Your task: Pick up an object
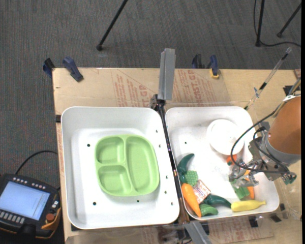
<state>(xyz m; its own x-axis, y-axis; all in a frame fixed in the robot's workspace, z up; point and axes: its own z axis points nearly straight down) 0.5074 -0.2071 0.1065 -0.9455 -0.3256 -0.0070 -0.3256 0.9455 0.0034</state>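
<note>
Hovering low in the right bin, gripper sits right over a small orange-and-green toy, yellow banana just below it lying roughly left-right; can't tell finger opening or whether anything's actually held.

You're looking at a robotics lab: grey carpet with tripod legs standing on it, clamps gripping a cardboard-covered worktop, and a teach pendant lying beside it.
</note>
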